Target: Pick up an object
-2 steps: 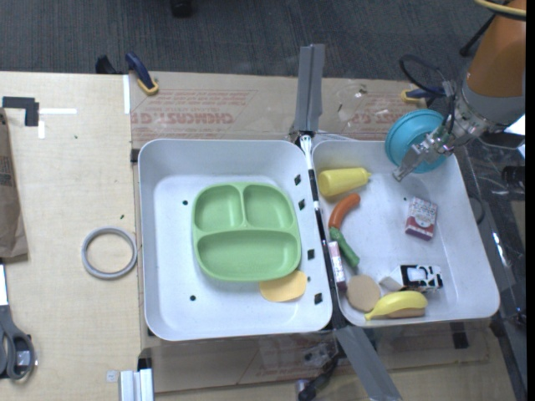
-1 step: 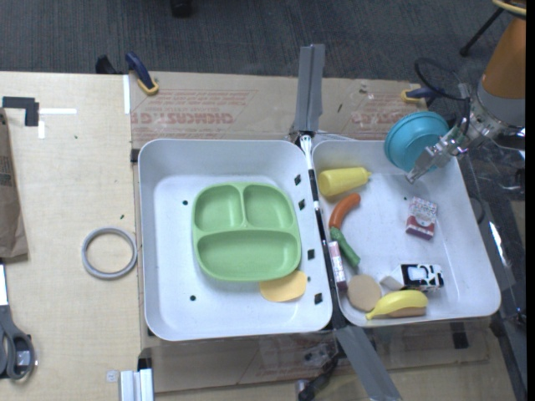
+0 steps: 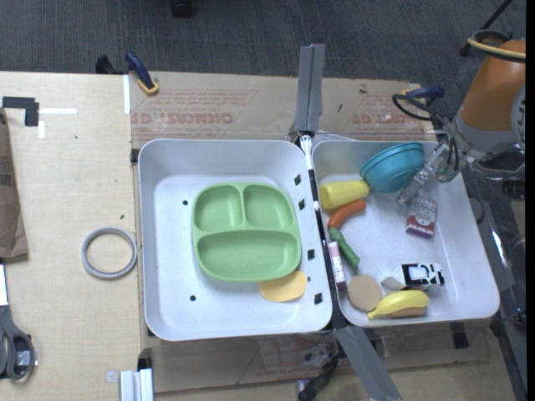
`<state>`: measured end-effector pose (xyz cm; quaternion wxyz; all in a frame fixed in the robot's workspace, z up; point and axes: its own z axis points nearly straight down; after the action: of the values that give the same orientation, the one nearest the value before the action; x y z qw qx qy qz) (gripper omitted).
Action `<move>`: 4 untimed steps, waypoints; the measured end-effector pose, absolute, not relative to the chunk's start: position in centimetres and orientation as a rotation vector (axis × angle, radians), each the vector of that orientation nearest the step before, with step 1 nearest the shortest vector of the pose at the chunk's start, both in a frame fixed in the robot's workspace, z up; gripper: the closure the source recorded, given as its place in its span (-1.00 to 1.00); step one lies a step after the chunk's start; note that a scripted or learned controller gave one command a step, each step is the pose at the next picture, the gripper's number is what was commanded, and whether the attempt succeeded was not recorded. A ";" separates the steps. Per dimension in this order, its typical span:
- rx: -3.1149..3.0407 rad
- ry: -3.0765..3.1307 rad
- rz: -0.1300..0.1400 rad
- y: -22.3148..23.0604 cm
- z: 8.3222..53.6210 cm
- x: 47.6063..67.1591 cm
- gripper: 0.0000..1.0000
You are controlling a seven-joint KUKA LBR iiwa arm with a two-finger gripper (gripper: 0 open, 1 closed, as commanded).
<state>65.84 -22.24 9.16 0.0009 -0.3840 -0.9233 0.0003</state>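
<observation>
My gripper [image 3: 410, 194] hangs low over the back of the right bin [image 3: 468, 249], slanting down from the orange-banded wrist [image 3: 493, 90]. Its tip sits just right of a blue bowl [image 3: 391, 167] and just above a red and white packet [image 3: 421, 218]. Nothing shows held in it. The same bin holds a yellow pepper-like toy [image 3: 343, 192], an orange carrot [image 3: 346, 213], a green vegetable [image 3: 345, 250], a tan disc [image 3: 364, 292], a banana [image 3: 399, 305] and a black and white block [image 3: 422, 275].
The left bin [image 3: 159, 249] bears a green divided plate [image 3: 247, 230] and a yellow slice [image 3: 283, 288]. On the bench to the left lie a grey tape ring [image 3: 109, 251] and scissors [image 3: 12, 353]. A blue clamp [image 3: 142, 72] grips the back edge.
</observation>
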 end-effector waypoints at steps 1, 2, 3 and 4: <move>-1.633 -2.684 0.001 -16.7 9.3 61.3 -1.00; -1.803 -2.565 0.009 -11.8 9.3 65.7 -1.00; -1.631 -2.683 0.004 -10.7 9.1 59.4 -1.00; -1.901 -2.500 0.001 -11.4 9.1 52.9 -1.00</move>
<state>52.91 -11.38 9.14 0.0003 -0.6053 -0.7960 0.0003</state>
